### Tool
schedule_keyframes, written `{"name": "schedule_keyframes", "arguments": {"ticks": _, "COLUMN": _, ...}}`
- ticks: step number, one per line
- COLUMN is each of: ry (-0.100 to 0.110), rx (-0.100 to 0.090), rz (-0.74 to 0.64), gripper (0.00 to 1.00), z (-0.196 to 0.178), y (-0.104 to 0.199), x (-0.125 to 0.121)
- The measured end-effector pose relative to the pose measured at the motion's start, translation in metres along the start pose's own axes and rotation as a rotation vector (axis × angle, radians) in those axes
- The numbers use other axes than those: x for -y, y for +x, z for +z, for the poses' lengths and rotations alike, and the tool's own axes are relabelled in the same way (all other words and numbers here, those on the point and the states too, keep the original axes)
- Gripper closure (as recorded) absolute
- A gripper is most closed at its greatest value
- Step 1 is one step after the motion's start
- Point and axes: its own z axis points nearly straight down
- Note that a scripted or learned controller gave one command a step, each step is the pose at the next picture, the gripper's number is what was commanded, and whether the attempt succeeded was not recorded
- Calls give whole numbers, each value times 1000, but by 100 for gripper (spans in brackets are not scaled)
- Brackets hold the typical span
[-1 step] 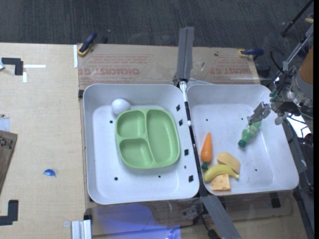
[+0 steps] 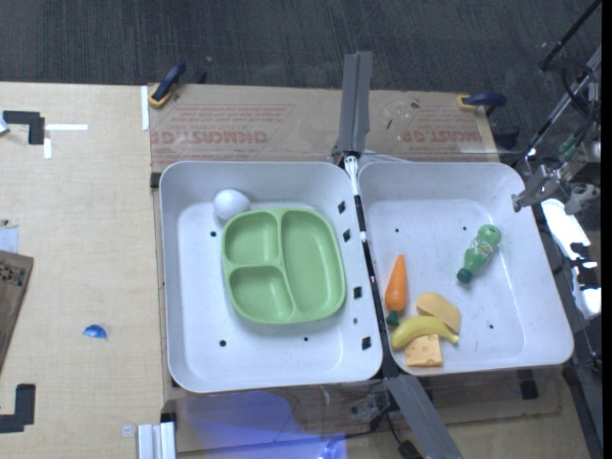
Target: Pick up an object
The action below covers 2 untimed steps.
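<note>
**Arm parked at the right edge, objects lying in the right bin**

The arm sits at the far right of the camera view, outside the right bin's rim and well apart from everything in it. What shows of it is a tangle of grey metal parts and dark cables, cut off by the frame edge; the jaws cannot be made out, so whether they are open or closed, or hold anything, cannot be told.

In the right bin, a small green bottle lies tilted near the middle right. An orange carrot lies along the bin's left wall. Just below it a yellow banana touches two pale orange-yellow pieces, whose exact kind is hard to make out.

The left bin holds a green divided plate with three compartments, and a white ball touching its upper left corner.

On the bench, to the left, lies a small blue item, too small to identify.
</note>
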Motion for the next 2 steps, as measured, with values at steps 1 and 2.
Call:
{"name": "schedule_keyframes", "arguments": {"ticks": 1, "ry": 2, "rx": -1, "rz": 105, "gripper": 0, "z": 150, "y": 27, "x": -9}}
{"name": "schedule_keyframes", "arguments": {"ticks": 2, "ry": -2, "rx": 2, "rz": 107, "gripper": 100, "z": 139, "y": 25, "x": -10}}
